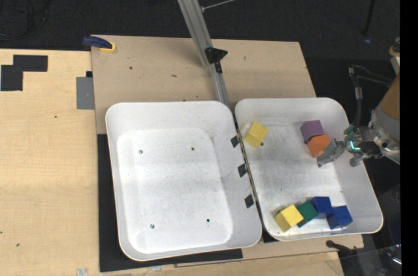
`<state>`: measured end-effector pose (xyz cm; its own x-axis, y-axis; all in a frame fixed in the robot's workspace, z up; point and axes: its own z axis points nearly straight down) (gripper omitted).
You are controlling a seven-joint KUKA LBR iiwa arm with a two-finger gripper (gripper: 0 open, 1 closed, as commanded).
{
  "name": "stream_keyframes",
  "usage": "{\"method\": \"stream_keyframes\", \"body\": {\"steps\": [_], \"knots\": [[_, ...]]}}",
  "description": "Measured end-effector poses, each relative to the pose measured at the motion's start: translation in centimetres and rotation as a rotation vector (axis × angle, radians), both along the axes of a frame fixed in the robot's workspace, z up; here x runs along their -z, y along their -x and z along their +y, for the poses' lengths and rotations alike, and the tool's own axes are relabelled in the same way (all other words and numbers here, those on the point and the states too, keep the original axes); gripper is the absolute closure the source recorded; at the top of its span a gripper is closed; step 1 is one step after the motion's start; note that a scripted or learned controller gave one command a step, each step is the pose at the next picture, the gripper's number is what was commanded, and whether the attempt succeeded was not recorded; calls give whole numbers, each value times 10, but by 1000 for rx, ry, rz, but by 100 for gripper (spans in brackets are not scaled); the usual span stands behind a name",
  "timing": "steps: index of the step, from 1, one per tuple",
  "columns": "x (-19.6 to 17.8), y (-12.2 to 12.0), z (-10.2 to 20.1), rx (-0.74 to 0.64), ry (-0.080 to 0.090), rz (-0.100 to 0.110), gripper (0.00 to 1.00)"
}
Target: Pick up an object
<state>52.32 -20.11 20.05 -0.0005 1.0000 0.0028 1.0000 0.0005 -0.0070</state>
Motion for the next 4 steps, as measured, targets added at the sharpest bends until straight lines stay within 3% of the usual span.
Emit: {"method": "stream_keyframes", "body": {"steps": [1, 3, 4], "knots": [[-2, -1, -1, 2, 1, -4, 0], [92, 2, -7, 2, 0, 2, 0], [109, 1, -7, 3, 1, -5, 0]]}}
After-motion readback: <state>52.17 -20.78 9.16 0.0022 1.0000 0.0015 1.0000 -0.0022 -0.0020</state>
